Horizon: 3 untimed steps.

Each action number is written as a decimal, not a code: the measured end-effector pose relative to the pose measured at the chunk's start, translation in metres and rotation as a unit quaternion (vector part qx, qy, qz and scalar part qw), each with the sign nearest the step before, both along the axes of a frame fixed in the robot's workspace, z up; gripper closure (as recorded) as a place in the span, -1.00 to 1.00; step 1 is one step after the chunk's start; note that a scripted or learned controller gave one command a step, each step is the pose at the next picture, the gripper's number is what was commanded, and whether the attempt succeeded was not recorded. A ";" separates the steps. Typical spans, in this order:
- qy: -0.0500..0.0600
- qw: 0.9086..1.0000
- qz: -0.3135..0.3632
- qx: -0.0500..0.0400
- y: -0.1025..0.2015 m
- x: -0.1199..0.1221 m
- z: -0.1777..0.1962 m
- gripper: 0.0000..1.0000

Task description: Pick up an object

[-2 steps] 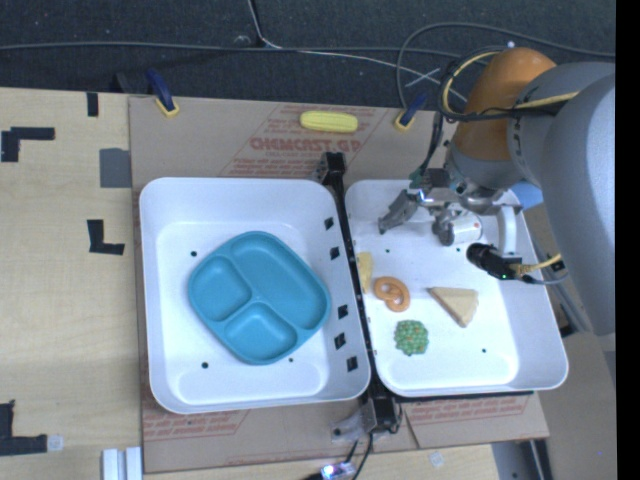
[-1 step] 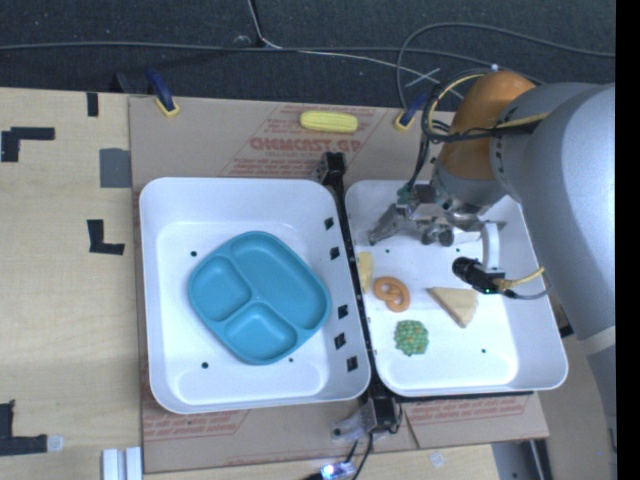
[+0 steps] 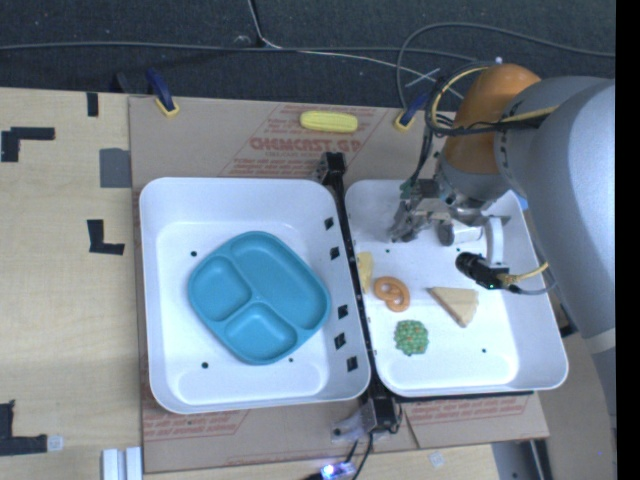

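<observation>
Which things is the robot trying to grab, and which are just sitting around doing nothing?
For the job, in the right bin under the gripper:
- pretzel
- cheese wedge
- green broccoli-like piece
- pale yellow piece by the bin's left wall

Just lying about:
- blue divided plate in the left bin
- yellow piece on the cardboard behind the bins

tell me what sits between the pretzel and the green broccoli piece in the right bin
Nothing: in the camera view, only bare white bin floor separates the pretzel from the green broccoli piece just below it. The cheese wedge lies off to the side.
</observation>
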<state>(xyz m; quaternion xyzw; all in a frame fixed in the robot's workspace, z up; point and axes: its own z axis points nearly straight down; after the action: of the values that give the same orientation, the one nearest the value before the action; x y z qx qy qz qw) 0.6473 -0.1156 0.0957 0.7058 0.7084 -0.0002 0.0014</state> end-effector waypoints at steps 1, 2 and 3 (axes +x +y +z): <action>-0.001 1.000 -0.001 0.001 0.010 0.002 0.047 1.00; -0.001 1.000 -0.001 0.001 0.011 0.004 0.090 1.00; -0.001 1.000 -0.001 0.001 0.013 0.011 0.135 1.00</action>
<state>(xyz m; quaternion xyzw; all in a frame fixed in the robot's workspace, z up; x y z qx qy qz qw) 0.6578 -0.1025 0.2303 0.7065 0.7077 0.0014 0.0015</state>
